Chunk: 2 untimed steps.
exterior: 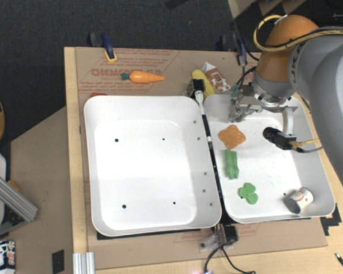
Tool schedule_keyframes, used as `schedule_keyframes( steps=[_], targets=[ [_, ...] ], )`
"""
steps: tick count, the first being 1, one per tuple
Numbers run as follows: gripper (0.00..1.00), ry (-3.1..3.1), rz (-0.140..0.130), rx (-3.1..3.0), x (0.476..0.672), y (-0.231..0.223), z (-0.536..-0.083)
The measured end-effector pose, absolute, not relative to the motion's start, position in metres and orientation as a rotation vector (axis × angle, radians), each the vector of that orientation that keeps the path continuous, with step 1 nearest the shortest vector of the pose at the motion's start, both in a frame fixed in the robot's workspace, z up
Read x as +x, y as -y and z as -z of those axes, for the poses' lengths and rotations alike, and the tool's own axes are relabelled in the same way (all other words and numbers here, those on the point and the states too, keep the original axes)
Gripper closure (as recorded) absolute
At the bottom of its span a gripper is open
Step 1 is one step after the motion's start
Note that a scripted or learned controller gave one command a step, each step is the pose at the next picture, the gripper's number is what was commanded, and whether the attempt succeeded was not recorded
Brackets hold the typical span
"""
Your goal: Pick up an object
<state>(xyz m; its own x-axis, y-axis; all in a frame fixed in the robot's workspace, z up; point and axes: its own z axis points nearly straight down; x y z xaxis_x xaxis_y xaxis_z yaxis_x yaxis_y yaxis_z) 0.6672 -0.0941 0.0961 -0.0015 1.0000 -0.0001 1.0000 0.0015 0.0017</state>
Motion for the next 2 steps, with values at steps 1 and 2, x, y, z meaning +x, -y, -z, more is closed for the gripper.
schedule_keyframes(
  steps=[1,2],
  targets=[
    [1.0,-2.232,-0.019,2.203,0.669,-0.031,-0.192],
    [1.0,-2.229,-0.032,2.2,0.668,-0.129,-0.344]
  ],
)
